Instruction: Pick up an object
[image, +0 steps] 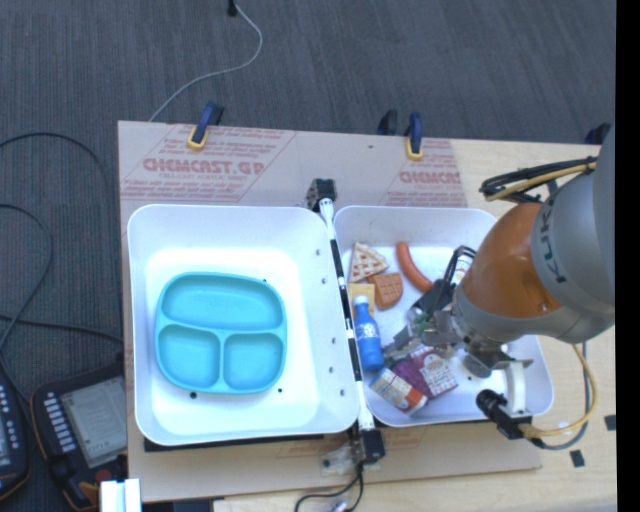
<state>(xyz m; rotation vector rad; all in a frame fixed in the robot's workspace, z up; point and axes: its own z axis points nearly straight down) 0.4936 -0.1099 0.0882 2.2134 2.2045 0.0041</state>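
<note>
My gripper (424, 324) hangs low in the right bin (520, 400), under the arm's orange band, which hides part of it. Its tip is just right of a blue bottle (367, 336) lying along the bin's left wall. Directly below the tip lie a purple packet (408, 380) and a small patterned box (438, 373). Farther back sit a pizza-slice toy (368, 262), a red sausage (411, 265) and a brown biscuit (388, 290). Nothing is visibly lifted.
The left bin (150, 400) holds a light-blue divided plate (222, 332). A black-and-white bar (338, 280) runs between the bins. Blue and yellow clamps (206, 122) hold the board at the back. Cables trail on the floor at the left.
</note>
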